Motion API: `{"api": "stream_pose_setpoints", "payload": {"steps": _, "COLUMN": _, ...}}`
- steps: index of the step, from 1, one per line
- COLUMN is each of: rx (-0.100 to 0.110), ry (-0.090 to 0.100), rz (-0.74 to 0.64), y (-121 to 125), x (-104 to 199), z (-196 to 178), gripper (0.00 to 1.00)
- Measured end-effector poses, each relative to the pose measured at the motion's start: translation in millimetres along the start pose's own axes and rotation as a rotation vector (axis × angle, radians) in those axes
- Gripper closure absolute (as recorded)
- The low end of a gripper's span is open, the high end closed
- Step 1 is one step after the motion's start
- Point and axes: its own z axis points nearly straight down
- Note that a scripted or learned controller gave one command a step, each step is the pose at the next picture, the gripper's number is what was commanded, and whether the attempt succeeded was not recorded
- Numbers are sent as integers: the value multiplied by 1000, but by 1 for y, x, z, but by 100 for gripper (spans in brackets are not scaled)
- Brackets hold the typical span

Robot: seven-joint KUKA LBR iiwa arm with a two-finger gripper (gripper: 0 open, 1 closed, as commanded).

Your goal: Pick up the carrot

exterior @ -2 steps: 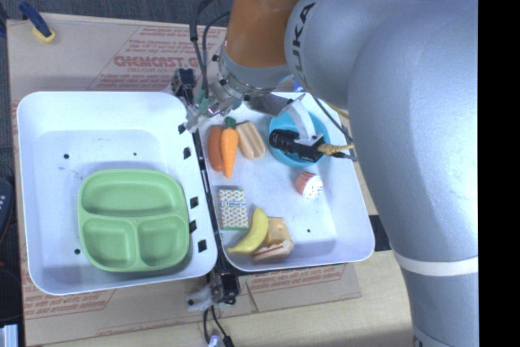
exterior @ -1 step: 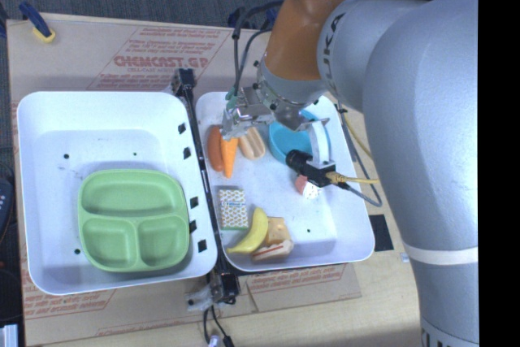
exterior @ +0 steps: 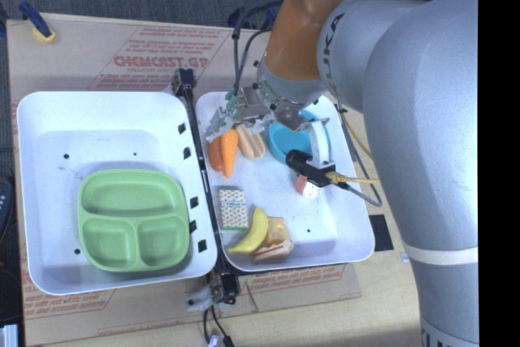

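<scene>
The tool (exterior: 231, 114) hangs over the right bin (exterior: 357, 233), at about ten o'clock within it, just above the carrot (exterior: 229, 151). Whether it is parted or closed I cannot tell (the wrist hides most of it), and nothing visibly sits in it. The carrot lies near the bin's left wall, pointed end toward six o'clock, touching a hot dog (exterior: 251, 143) at its three o'clock. A banana (exterior: 253, 232) lies at six o'clock. The left bin (exterior: 49, 134) holds a green tray (exterior: 130, 219).
</scene>
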Motion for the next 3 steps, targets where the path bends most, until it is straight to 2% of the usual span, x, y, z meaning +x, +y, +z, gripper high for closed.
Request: {"api": "stream_pose_setpoints", "payload": {"steps": 3, "rx": 0, "ry": 0, "rz": 0, "y": 0, "x": 0, "z": 0, "gripper": 0}}
